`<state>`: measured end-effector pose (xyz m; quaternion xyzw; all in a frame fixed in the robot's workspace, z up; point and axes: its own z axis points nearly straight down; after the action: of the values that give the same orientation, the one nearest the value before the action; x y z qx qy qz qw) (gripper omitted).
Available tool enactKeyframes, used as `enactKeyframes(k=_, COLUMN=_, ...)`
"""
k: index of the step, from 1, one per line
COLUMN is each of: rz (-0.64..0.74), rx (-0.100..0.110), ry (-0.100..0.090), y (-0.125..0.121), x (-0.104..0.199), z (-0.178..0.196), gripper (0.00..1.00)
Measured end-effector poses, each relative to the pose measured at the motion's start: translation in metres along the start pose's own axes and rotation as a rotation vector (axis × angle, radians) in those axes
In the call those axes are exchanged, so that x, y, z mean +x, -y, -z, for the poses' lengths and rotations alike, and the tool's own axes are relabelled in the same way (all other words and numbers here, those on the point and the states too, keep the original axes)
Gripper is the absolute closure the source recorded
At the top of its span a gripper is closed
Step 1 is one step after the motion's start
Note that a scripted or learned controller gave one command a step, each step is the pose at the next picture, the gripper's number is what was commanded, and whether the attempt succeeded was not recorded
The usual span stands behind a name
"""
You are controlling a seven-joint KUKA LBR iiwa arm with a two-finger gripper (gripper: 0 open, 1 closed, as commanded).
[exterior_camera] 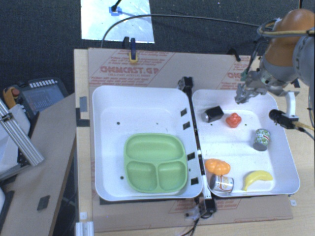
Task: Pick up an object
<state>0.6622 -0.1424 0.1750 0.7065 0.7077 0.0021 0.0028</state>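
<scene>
Hovering over the right bin's far edge, my jaws hang with a spread I cannot tell. Just below them lie a black block and a red tomato, both untouched.

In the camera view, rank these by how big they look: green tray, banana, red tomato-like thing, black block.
1. green tray, by far the largest
2. banana
3. black block and red object: too alike to rank
</scene>
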Motion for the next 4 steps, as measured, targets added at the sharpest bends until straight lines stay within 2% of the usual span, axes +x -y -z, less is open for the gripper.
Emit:
enactKeyframes(k=1, rz=-0.001, rx=-0.001, ry=0.001, y=0.007, x=-0.006, z=0.057, gripper=1.00)
enactKeyframes(k=2, rz=0.002, rx=0.002, ry=0.000, y=0.005, x=-0.006, z=0.071, gripper=1.00)
enactKeyframes(k=3, rz=0.007, rx=0.006, ry=-0.003, y=0.022, x=0.048, z=0.063, gripper=1.00)
enactKeyframes(k=4, rz=0.007, rx=0.006, ry=-0.003, y=0.041, x=0.094, z=0.070, gripper=1.00)
